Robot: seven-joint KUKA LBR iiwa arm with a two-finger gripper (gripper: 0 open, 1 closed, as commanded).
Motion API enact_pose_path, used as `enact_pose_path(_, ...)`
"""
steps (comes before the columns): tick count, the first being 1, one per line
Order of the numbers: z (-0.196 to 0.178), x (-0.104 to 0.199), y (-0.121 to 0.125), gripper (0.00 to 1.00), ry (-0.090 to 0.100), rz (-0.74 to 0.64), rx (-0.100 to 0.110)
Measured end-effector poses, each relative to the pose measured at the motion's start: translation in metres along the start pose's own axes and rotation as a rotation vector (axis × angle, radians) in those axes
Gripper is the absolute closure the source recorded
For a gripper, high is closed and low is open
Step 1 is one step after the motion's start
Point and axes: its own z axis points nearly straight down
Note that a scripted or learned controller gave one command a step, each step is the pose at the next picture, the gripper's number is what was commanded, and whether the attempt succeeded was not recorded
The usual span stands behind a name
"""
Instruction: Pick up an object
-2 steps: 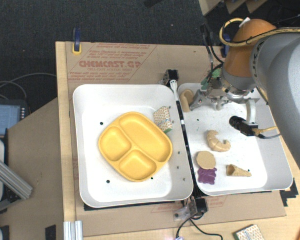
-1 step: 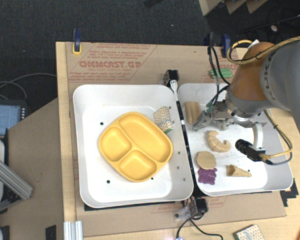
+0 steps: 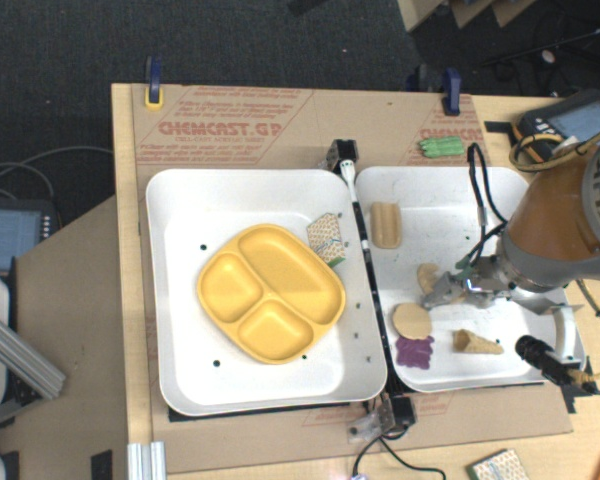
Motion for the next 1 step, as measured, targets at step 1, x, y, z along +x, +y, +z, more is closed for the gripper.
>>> enact_pose_path(1,-0.0009,0.0084,0.0668,0.00,-0.004,-0.005,-0.011)
